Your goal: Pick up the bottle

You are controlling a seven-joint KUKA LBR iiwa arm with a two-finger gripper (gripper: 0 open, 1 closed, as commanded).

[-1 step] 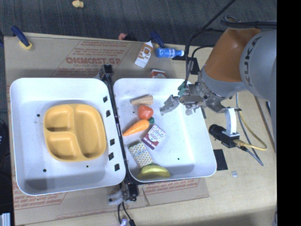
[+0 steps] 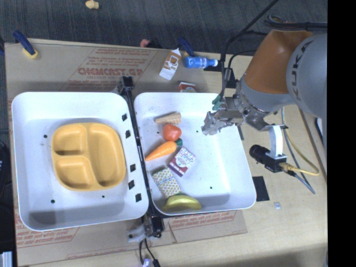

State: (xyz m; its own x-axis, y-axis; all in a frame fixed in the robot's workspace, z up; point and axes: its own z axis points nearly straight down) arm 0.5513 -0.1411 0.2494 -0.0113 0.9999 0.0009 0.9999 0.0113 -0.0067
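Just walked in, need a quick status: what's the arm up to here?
The KUKA arm reaches in from the right, its gripper hanging over the right bin, with nothing seen between its fingers. That bin holds toy food: a carrot, a tomato, a banana and small packets. The left bin holds a yellow divided tray. A blue bottle lies outside the bins on the cardboard behind them, untouched.

Bench (image 2: 289, 216) bearing two bins (image 2: 33, 204)

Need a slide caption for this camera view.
Gripper hovers in right bin; blue bottle lies outside.
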